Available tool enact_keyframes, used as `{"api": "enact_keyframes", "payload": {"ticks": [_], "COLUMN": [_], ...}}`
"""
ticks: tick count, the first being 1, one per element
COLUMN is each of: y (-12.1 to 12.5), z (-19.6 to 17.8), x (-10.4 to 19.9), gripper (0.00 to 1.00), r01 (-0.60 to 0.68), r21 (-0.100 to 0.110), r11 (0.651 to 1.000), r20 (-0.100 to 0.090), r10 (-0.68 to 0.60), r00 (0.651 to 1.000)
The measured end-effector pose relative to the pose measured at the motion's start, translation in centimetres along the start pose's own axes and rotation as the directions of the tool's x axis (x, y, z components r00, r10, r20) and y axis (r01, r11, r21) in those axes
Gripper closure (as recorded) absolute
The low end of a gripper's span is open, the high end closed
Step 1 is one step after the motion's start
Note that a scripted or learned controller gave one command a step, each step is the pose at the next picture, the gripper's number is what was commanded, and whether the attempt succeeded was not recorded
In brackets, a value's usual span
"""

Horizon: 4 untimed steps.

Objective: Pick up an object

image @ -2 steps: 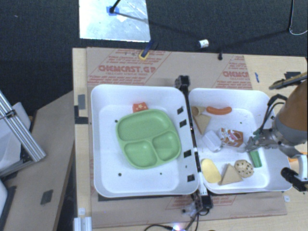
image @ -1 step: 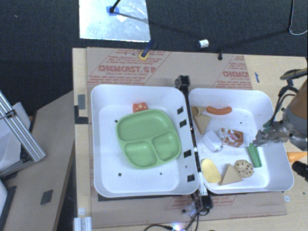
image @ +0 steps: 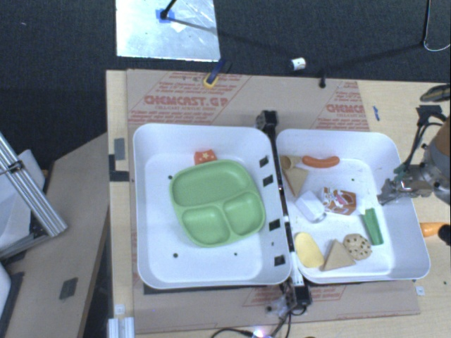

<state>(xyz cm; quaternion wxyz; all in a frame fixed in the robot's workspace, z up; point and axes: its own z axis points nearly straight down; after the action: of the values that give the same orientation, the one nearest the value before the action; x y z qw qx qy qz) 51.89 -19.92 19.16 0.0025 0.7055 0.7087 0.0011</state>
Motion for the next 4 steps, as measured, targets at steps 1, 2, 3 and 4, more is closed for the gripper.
{"api": "enact_keyframes", "payload": {"ticks": [1, 2, 3, 4], "y": [0.2, 2.4, 4.1, 6.5], "z": [-3.5, -2.4, -2.3, -2.4], "x": [0.0, 4.8, 9.8, 12.1], "gripper": [1.00, 1.00, 1.00, 1.00], "r01": [0.000, 0.005, 0.005, 0.003], "r21": [0.000, 0.002, 0.002, 0.001], "r11": [1.000, 1.000, 1.000, 1.000], "r20": [0.000, -0.003, -0.003, -0.003], "r10": [0.000, -0.005, -0.005, -0.003], "r00": [1.000, 1.000, 1.000, 1.000]}}
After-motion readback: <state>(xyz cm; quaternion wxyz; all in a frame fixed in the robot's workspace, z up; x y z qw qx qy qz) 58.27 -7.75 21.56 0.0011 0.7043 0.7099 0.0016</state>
